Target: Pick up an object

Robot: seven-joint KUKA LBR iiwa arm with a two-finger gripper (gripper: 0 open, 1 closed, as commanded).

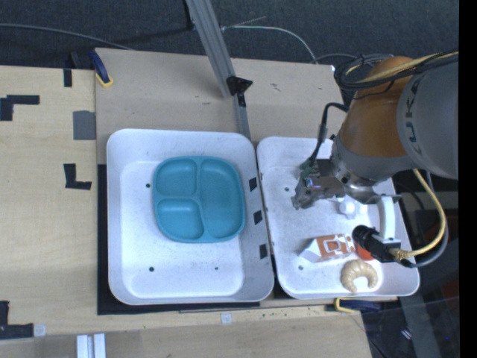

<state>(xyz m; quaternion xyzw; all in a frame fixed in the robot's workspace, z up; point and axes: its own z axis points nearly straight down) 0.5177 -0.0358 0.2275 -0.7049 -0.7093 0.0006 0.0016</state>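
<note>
Reaching arm: the grey arm [417, 125] with its orange band comes in from the right and hangs over the right bin, wrist turned down, which suits a top-down pick.
End effector: the end effector [307, 192] sits low over the far-left part of the right bin's floor; how wide it stands cannot be told from this slant, and nothing is visibly caught in it.
Bins: two white bins side by side on the counter [45, 200]; the left bin [119, 274] and the right bin [287, 274] touch along their inner rims, so things can pass from one to the other.
Left bin contents: one teal divided plate [200, 198], lying flat near the centre, with three compartments.
Right bin contents: one croissant [360, 274] at the near right, one orange-and-white carton [328, 247] just beside it to the left and lying on its side, and one small white piece [346, 208] near the wrist.
Task's thing: any of these would serve; the croissant and carton lie well toward the near edge, apart from the end effector.
Judgement: the end effector looks set over bare bin floor, so a close here would likely catch nothing unless something small lies hidden beneath it.
</note>
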